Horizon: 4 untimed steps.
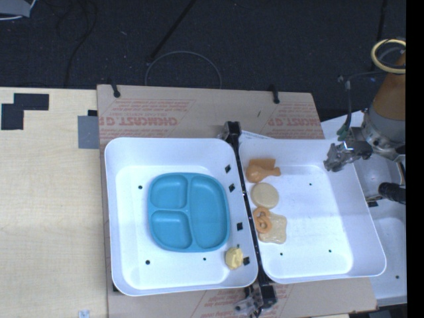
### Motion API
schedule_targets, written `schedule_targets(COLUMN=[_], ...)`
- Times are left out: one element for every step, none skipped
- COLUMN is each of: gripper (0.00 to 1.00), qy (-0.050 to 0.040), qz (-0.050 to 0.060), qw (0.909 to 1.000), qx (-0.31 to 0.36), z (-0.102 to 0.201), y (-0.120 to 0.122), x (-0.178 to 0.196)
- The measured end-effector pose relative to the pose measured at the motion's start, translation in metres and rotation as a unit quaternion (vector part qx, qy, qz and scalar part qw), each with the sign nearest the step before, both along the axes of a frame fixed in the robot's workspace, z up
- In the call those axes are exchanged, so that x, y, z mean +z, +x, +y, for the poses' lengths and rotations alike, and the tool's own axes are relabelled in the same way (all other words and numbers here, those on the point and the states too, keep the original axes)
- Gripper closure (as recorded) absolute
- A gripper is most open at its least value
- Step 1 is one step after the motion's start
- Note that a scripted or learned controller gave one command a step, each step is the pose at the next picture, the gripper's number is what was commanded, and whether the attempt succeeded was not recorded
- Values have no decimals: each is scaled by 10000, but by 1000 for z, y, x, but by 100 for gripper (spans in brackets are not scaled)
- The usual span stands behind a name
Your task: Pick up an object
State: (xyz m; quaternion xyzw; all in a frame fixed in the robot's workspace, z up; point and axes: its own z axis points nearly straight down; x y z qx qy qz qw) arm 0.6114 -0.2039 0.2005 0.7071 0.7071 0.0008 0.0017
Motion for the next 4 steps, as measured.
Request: schedule_targets(gripper=[100, 100, 100, 100], qy=[18, 22, 17, 13], qz=[32, 28, 29, 30], qw=[10000, 10000, 10000, 10000], qx=[19, 25, 20, 20], z=[48, 104, 151, 209], y=[-10, -9, 0, 5], x=[8, 21, 20, 17])
